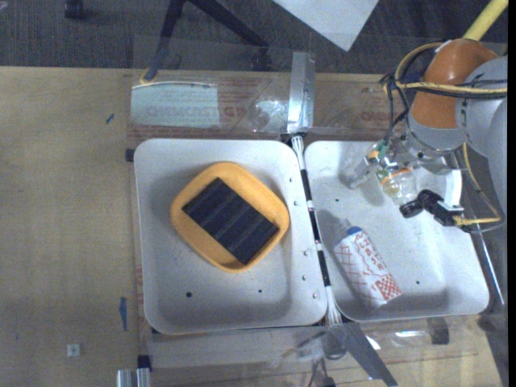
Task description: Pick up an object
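From my feed the desk (56, 216) spreads wide and tan, carrying two shallow white bins side by side, presumably so a thing can be lifted out of one and set down in the other. The left bin (161, 289) holds the biggest item, a yellow pad with a dark ribbed top (230, 216), lying flat and turned at a slant near the bin's middle, well apart from the walls. The right bin (451, 280) holds a white tube with a red lattice print (367, 264), lying on its side along a diagonal, its capped end toward the divider between the bins. The arm (459, 87) reaches in from my screen's right, its orange band bent over the right bin's far corner, which I judge puts it in position to work that bin and not the other. Below the band sits the gripper (387, 168), low over the bin's far left part, near the tube yet not touching it. Clutter of cable and clear plastic hides the tips, so I cannot tell how the jaws stand, and I see nothing lifted.
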`<state>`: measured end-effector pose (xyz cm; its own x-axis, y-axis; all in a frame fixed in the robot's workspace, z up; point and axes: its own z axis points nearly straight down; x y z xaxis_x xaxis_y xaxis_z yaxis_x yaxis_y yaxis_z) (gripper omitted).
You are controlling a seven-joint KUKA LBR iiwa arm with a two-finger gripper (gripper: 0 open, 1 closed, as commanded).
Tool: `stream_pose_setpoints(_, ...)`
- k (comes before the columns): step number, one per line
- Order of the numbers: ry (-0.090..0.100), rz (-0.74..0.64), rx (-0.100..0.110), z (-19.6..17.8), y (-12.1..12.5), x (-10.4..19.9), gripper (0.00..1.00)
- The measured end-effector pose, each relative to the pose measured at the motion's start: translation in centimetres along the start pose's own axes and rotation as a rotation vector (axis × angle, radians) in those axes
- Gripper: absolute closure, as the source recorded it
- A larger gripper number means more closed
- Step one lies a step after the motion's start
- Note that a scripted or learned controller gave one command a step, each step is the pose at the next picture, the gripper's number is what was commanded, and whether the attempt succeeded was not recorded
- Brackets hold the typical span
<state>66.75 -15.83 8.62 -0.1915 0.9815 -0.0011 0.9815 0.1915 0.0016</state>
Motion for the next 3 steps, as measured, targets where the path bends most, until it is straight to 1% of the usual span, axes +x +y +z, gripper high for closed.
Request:
stream_pose_setpoints(1, -0.001, -0.128, -0.002, -9.9, 1.6, 8.1, 1.0)
stream_pose_setpoints(2, 0.0, -0.128, -0.001, -9.9, 1.6, 8.1, 0.0)
stream_pose_setpoints(3, 0.002, -0.048, 0.003, -9.8, -10.8, 12.8, 0.0)
